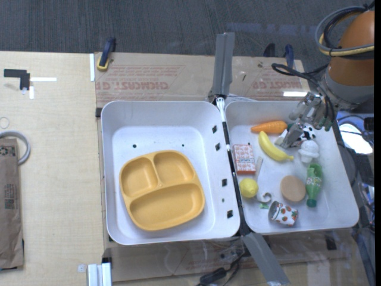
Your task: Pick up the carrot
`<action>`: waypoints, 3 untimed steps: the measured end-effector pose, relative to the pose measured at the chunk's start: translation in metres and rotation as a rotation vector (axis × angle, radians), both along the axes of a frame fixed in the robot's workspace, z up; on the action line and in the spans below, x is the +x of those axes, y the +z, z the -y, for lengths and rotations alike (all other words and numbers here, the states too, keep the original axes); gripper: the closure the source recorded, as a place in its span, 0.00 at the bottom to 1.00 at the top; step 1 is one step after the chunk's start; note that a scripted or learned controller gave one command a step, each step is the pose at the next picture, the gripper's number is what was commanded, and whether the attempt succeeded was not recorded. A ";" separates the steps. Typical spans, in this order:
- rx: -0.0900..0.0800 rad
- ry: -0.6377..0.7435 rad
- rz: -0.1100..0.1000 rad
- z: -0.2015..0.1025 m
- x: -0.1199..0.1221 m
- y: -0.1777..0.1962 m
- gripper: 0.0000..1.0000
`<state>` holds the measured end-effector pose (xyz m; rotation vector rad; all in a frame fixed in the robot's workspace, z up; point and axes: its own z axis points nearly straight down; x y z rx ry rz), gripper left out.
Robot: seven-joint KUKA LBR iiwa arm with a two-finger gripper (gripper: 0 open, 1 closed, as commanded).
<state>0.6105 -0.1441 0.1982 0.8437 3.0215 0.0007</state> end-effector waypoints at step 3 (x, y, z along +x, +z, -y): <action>0.000 0.526 -0.002 -0.012 -0.022 -0.039 0.00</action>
